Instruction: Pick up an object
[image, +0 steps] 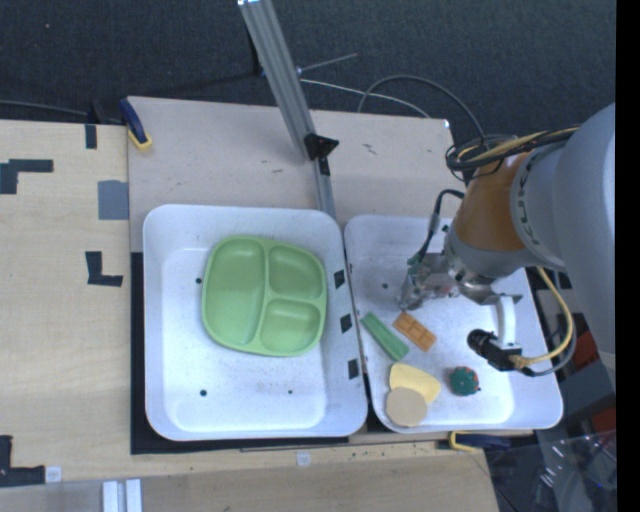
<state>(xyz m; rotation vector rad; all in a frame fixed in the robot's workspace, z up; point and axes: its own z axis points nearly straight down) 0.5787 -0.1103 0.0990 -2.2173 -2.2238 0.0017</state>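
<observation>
claw (412, 292) – over right bin (372, 240), opening: cannot tell, nothing seen held | orange block (414, 331) – just below claw, long axis slanting down-right | green stick (384, 336) beside it, left

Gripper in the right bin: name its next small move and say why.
Probably a short descent toward the orange waffle piece. The gripper hangs just above and left of it in the right bin, nothing visibly between its fingers, and that piece lies nearest.

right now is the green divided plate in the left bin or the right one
In the left bin. The green plate lies flat on its floor, right side up, its three compartments showing.
</observation>
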